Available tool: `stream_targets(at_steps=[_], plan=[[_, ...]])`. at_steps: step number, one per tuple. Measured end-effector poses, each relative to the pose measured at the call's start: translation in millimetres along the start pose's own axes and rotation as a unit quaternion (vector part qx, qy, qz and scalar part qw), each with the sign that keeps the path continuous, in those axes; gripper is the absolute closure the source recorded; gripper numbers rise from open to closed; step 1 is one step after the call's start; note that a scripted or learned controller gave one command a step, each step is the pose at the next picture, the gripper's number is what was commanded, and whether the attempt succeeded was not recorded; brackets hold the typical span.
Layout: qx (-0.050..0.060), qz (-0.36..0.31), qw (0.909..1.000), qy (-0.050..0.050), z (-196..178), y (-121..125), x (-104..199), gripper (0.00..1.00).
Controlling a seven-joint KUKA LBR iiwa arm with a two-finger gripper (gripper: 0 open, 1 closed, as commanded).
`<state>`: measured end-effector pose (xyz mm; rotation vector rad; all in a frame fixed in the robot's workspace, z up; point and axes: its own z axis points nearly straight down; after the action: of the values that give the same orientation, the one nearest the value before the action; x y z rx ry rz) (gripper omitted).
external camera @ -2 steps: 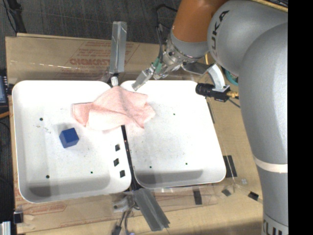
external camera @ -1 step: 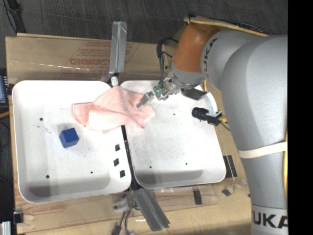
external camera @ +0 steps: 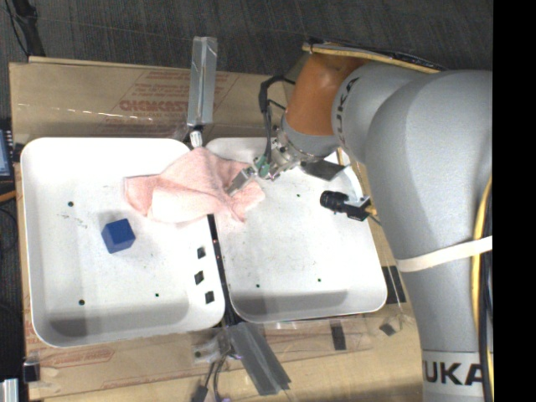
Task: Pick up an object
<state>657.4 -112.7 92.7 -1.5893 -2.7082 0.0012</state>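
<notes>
The pink cloth lies draped over the wall between the two white bins, its right end pinched in the gripper, with a blue cube well apart in the left bin.

Even overhead light, bins near blown-out white. Soft shadows along bin walls at 6 o'clock. Slight softness overall, dark floor at 12 o'clock.
</notes>
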Motion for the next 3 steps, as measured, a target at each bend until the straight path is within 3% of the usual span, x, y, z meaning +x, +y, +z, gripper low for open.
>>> stream_targets(at_steps=[1,2,3], plan=[[0.0,-0.003,1.0,0.0,-11,2,1,1.0],[0.0,-0.003,1.0,0.0,-11,2,1,0.0],[-0.001,-0.131,0.9914,-0.002,-101,12,35,0.0]])
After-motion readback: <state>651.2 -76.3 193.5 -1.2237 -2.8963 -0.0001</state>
